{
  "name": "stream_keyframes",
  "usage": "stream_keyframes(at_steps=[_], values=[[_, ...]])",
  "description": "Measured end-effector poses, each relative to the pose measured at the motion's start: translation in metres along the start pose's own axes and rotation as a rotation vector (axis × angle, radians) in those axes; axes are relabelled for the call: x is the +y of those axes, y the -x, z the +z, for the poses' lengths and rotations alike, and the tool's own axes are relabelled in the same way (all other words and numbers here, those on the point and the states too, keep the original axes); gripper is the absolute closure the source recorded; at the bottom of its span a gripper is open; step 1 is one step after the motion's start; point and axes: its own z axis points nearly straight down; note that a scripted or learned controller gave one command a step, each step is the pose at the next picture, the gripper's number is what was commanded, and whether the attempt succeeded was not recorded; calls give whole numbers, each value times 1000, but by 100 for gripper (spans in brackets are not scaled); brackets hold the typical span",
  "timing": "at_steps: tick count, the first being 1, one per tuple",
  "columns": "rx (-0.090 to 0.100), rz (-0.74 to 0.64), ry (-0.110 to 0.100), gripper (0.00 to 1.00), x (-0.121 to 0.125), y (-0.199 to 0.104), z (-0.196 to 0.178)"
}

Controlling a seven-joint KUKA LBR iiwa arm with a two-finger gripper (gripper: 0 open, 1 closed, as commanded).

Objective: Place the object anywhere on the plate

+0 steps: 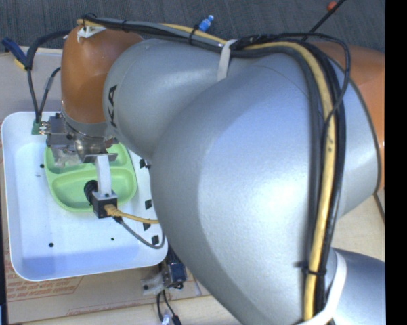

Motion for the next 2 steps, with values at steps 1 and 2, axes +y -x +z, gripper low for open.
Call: stream_keyframes(at_steps=[1, 2], values=[[1, 0, 5, 100, 32, 0, -40], [1, 4, 5, 100, 79, 41, -15]])
